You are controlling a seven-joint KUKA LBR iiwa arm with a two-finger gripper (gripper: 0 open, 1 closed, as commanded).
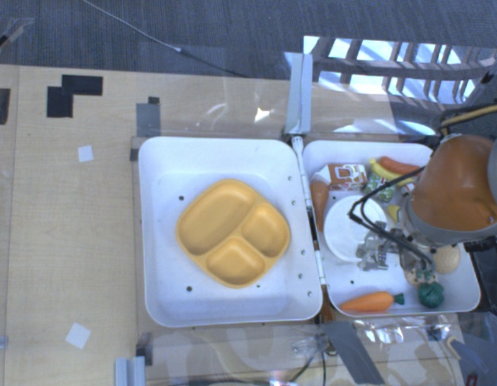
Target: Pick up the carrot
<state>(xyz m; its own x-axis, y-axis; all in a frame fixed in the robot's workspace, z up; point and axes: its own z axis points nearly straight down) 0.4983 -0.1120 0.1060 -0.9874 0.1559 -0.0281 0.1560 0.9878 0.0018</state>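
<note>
Carrot (367, 301) lies lengthwise, green end pointing right; pincer (375, 256) above, grip state unclear.

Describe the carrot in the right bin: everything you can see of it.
The carrot is a small orange toy-like piece, smooth and plastic-looking, with a dark green stub at its right end. It lies flat, roughly horizontal, near the front edge of the right bin, tapered end pointing left. It appears to rest on the bin floor, apart from the white plate above it. The gripper hangs above it, not touching it.
</note>
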